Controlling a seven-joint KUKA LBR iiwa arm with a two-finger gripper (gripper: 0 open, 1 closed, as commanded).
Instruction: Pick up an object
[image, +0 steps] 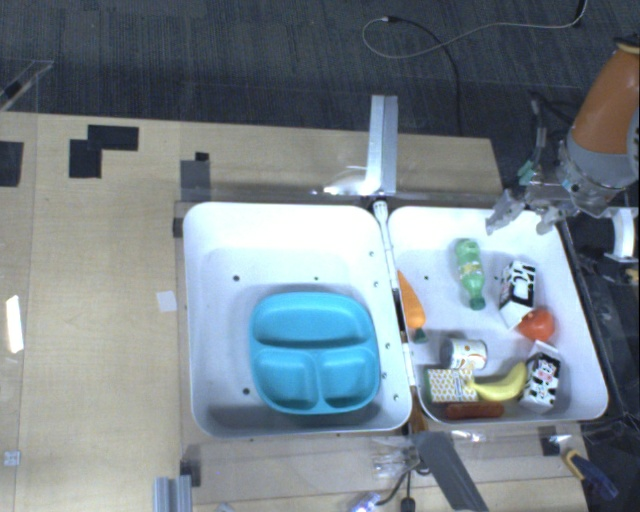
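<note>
My gripper hangs over the far right corner of the right bin, its two fingers spread open with nothing between them. Below it in that bin lie a green bottle, a black-and-white carton and a red-orange tomato-like fruit. Toward the bin's near end sit a small can, a yellow banana, a patterned box, a second black-and-white carton and a dark red sausage-like piece. An orange carrot lies along the bin's left wall.
The left bin holds a blue divided plate. A metal post stands behind the divider between the bins. The arm's orange band is at the top right.
</note>
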